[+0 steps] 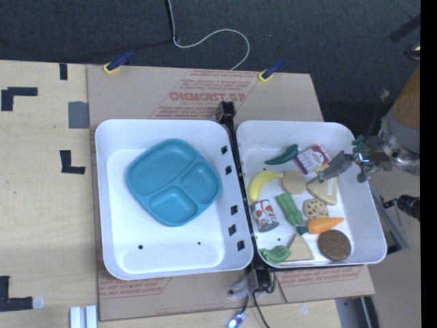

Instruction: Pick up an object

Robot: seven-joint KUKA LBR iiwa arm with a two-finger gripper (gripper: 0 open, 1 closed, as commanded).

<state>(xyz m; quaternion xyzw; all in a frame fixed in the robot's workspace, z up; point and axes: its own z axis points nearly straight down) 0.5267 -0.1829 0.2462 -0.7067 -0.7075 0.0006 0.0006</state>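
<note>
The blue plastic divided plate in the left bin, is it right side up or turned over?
Right side up. The blue plastic divided plate shows its three hollow compartments facing up, and it lies flat on the left white bin's floor.

The one piece of lettering that can be made out stands on the cardboard sheet (205,98) under the two bins: red block print at the sheet's 12 o'clock edge, upside down to the camera, with a large word in a striped red band that looks like "CHEMGRATE" or similar, though the letters cannot be made out for certain. Smaller red lines above and below it are too blurred to read. More red print shows along the sheet's 6 o'clock edge, also illegible. A small red and white packet (312,158) at about 12 o'clock in the right bin (372,251) carries printing too small to read.
</note>
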